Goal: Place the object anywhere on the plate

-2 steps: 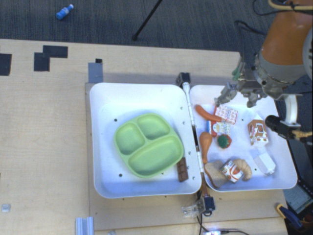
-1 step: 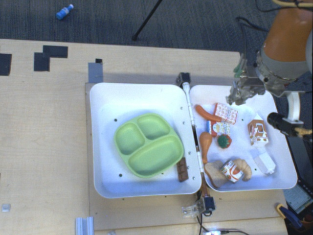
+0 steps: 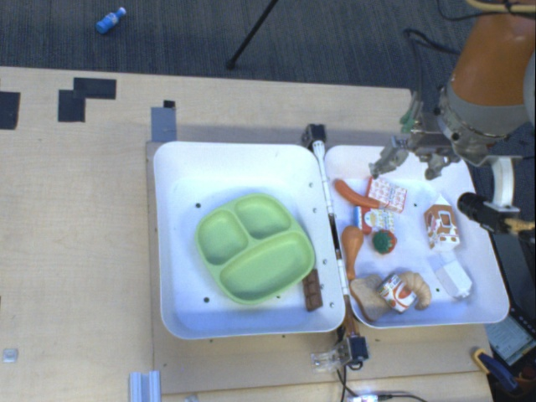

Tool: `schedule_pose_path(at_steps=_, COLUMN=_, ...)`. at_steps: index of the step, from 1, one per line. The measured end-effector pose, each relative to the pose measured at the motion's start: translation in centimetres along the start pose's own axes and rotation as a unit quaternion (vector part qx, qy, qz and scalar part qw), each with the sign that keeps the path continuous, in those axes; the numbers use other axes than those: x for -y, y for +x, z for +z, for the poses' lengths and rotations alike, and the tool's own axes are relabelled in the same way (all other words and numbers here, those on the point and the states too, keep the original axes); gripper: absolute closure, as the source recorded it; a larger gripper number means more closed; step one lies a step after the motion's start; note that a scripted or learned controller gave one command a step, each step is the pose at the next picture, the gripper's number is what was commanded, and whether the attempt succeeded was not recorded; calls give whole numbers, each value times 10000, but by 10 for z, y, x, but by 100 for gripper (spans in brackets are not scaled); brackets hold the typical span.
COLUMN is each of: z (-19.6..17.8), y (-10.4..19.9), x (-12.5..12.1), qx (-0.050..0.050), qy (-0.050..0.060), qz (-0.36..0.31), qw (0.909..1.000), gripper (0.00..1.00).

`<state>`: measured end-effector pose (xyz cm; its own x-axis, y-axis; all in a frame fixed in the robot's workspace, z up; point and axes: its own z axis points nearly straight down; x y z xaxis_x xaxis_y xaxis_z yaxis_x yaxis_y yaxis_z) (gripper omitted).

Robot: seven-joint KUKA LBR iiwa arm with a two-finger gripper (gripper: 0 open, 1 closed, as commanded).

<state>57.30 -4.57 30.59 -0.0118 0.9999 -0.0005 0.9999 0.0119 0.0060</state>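
I am watching the arm (image 3: 494, 65) reaching in from the right, and the claw (image 3: 408, 164) is hanging over the far part of the right bin (image 3: 494, 308). Its two fingers (image 3: 383, 162) are standing apart with nothing between them.

Just below the claw a small carton (image 3: 388, 194) with a red-and-white pattern is lying flat; I am not able to read any writing on it. Beside that, toward the divider, an orange sausage-like piece (image 3: 355, 195) is lying at a slant. Further below the claw I am seeing a small printed packet (image 3: 382, 219), a green ball with a red spot (image 3: 383, 241) and a carrot (image 3: 352, 248) pointing down the bin. To the claw's right and lower, a brown-and-white box (image 3: 441, 226) is resting near a white block (image 3: 453, 278). At the near end of the bin a can with a red-and-white label (image 3: 396, 292) is touching a tan bread-like piece (image 3: 368, 296); the label's words are too small for me to read.

Well off to the claw's left, in the left bin (image 3: 180, 224), the green plate (image 3: 255, 247) with three sections is sitting with nothing on it. A dark brown bar (image 3: 311, 291) is lying just beside the plate's near right edge.
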Motion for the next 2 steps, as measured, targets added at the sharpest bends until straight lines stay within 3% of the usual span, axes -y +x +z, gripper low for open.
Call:
schedule_pose_path(at_steps=1, z=-11, y=0, x=-1, qx=1, qy=-19, qz=-32, qw=10000, gripper=100)
schedule_pose_path(at_steps=2, z=-11, y=1, x=-1, qx=2, qy=-17, qz=-32, qw=10000, gripper=0)
